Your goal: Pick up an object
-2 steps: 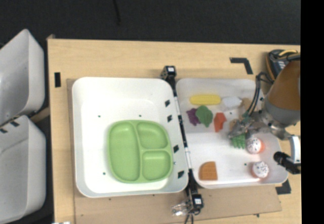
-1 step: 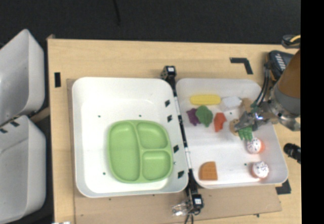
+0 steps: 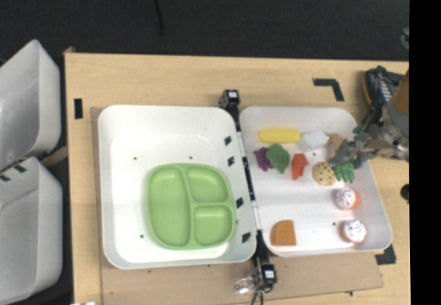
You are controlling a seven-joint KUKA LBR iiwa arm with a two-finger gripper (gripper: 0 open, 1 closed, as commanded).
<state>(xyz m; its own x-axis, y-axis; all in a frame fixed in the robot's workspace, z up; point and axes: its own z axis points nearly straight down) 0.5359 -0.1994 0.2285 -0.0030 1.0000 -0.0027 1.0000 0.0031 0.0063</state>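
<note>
Gripper (image 3: 346, 152) is low at the right bin's (image 3: 313, 245) right edge beside a green toy (image 3: 344, 173); jaw state unclear, nothing lifted yet.

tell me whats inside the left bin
The left bin holds a green divided plate, lying flat toward its front. The plate's three compartments show nothing in them. Whatever lies beneath the plate is covered, so that cannot be seen.

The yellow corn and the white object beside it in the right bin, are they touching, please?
Apart. The camera view shows a thin strip of bin floor between the yellow corn and the white object.
</note>
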